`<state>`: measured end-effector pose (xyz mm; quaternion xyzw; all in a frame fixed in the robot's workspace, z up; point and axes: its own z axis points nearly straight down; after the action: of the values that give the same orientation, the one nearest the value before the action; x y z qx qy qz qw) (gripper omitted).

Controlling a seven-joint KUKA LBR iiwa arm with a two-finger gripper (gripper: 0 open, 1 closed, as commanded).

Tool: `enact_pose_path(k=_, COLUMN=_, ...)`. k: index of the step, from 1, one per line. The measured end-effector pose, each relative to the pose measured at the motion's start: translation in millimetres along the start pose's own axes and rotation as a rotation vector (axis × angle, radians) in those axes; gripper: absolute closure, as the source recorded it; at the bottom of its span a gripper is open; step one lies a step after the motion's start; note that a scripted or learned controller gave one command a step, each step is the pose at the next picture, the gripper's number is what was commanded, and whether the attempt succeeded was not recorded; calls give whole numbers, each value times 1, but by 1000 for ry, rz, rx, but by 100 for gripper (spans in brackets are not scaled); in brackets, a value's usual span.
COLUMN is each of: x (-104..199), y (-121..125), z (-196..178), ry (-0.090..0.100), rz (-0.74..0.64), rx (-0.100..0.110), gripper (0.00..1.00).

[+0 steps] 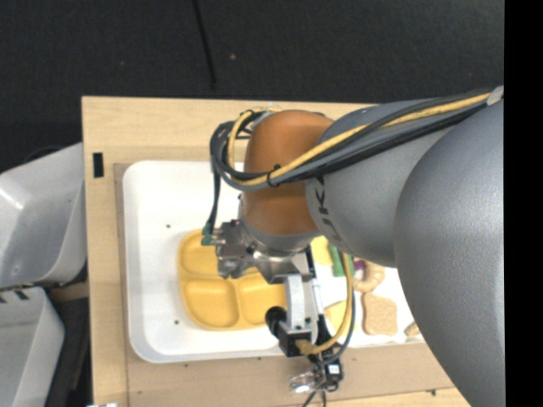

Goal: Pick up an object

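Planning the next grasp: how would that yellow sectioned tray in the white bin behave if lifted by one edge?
The yellow tray looks like moulded plastic, so probably stiff and light. Its broad, shallow shape suggests it would tilt when lifted by one edge. Its glossy surface may be slippery.

I see a light wooden bench (170,113) against a dark floor (102,32). One shallow white bin (148,261) sits on it, its left wall running parallel to the bench's left edge. A small black marker (97,165) lies near the bench's rear left corner. A second white bin (38,219) lies beside the bench's left edge.
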<state>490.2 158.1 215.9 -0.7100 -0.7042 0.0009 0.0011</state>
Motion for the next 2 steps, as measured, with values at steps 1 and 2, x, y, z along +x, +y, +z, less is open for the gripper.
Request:
enact_pose_path(k=1, x=65, y=57, z=-146, ry=8, rz=-17, rx=-22, gripper=100)
enact_pose_path(k=2, x=57, y=0, z=-86, ry=-3, rz=-11, rx=4, gripper=100)
